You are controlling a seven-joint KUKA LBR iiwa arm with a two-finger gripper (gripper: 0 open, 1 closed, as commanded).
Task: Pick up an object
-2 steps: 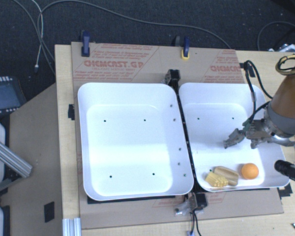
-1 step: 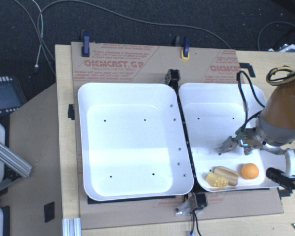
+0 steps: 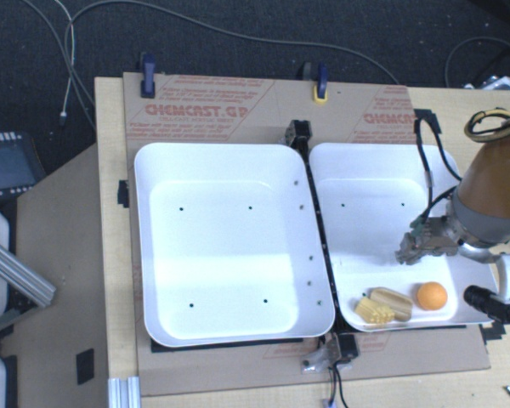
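Note:
In the right bin, near its front edge, lie three things: an orange ball, a tan bread-like roll and a yellow corn-like piece touching the roll. My gripper hangs over the right bin's right side, just behind and slightly left of the orange ball. Nothing shows between its tips. The arm's grey body with its orange band enters from the right.
The left bin lies beside the right one, with a black divider clamp at the back between them. Cables run along the right bin's back right corner. Blue clamps hold the board at the back.

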